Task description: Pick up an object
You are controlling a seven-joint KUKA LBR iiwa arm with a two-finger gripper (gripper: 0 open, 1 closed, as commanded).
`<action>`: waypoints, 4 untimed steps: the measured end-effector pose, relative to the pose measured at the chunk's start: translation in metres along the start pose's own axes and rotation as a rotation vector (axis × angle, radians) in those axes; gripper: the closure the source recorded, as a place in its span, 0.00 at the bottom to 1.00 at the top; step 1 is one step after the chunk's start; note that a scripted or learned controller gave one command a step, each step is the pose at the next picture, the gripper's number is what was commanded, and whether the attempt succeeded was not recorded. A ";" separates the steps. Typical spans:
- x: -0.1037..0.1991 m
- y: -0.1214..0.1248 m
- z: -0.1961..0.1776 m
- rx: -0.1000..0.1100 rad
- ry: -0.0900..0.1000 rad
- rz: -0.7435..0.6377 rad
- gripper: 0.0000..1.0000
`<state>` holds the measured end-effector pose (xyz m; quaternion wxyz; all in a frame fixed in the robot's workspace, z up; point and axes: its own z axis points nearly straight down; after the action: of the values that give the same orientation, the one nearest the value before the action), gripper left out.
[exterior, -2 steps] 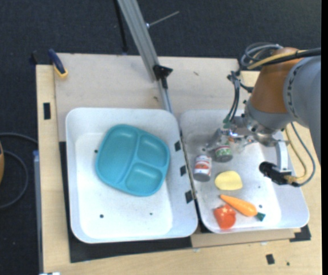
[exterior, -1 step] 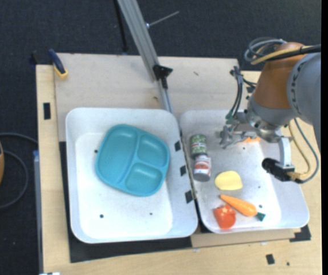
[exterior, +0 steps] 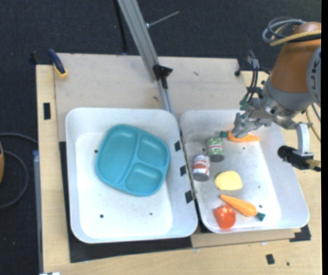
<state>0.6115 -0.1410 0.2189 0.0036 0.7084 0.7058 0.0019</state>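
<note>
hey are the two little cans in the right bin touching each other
Apart. The camera view shows a strip of white bin floor between the green-labelled can and the red-labelled can, which sits lower and to the left.

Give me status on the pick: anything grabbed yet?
Done: the arm has reached the right bin, with the gripper low at its far side, right over an orange object. In hand: nothing visibly lifted; the grasp can't be judged. Left: securing and raising one item. The two cans, yellow piece, carrot and red piece lie untouched.
</note>
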 end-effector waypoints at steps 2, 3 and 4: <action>0.052 0.000 0.013 0.007 0.003 -0.010 1.00; 0.113 -0.005 0.013 0.007 0.004 -0.011 1.00; 0.165 -0.008 0.015 0.008 0.004 -0.011 1.00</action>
<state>0.6038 0.0241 0.2040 -0.0009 0.7044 0.7098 0.0006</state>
